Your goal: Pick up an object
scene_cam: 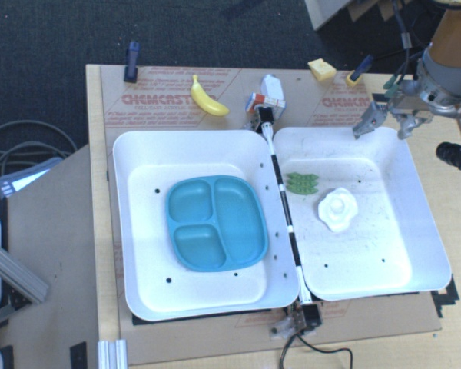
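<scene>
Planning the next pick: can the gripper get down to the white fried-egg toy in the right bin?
Probably yes. The gripper hangs open above the right bin's far edge, and the fried-egg toy lies uncovered, apart from the green pea pod.

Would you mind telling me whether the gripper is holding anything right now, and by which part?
Nothing is held: the two-finger gripper hangs open above the right white bin's far rim.

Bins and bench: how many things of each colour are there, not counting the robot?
Yellow: 2, banana and yellow block
Green: 1, pea pod
White: 1, fried egg toy
Blue: 1, divided plate
Total: 5
</scene>
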Motion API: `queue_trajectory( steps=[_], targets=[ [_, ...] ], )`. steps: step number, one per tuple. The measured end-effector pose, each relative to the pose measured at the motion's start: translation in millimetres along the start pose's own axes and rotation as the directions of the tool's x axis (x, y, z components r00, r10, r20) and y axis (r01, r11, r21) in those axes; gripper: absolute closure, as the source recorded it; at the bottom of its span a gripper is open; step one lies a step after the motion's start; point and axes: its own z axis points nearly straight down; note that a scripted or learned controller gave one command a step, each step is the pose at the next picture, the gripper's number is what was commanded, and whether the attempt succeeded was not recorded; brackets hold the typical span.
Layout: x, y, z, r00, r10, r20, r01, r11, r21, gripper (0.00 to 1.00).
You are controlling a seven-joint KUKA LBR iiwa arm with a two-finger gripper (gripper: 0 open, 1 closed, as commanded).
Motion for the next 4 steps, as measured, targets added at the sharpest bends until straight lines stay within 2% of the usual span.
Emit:
queue_trajectory(
  steps=[1,2,3,4],
  targets=[
    [78.3,-13.2,49.2,1.0,-0.001,-0.002,0.001,1.0,0.002,0.0],
    [67.3,-37.5,117.1,1.0,0.001,-0.001,-0.001,1.0,0.003,0.0],
    [62.3,-68.8,148.3,1.0,0.001,0.0,-0.001,1.0,0.0,0.0],
    [61.9,-67.3,136.9,1.0,0.002,0.002,-0.002,1.0,-0.005,1.0]
  ],
)
